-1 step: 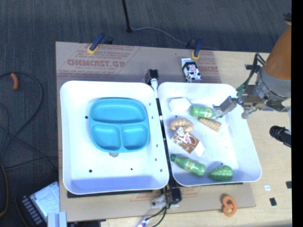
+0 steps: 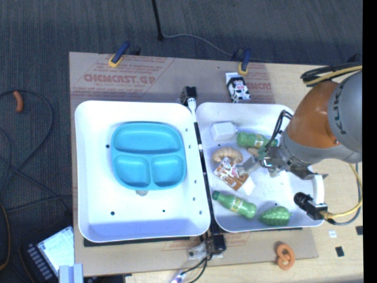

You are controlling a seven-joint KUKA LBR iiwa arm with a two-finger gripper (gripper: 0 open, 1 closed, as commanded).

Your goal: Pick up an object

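Note:
The right bin point(image 2: 277, 112) holds a white box point(image 2: 224, 130), a green bottle point(image 2: 252, 140) lying at the back, a tan croissant point(image 2: 227, 154), a printed snack packet point(image 2: 231, 175), a second green bottle point(image 2: 235, 204) near the front, and a bumpy green vegetable point(image 2: 275, 216). My gripper point(image 2: 261, 159) is down inside this bin, just right of the croissant and packet and below the rear bottle. I see nothing clearly between its tips. The grey and orange arm point(image 2: 321, 125) covers the bin's right side.
The left bin point(image 2: 88, 175) holds a blue divided tray point(image 2: 147, 155). A black bar point(image 2: 200, 158) runs between the bins. A cow-print item point(image 2: 238, 88) and clamps sit on the board behind. A pretzel-shaped toy point(image 2: 285, 255) lies in front.

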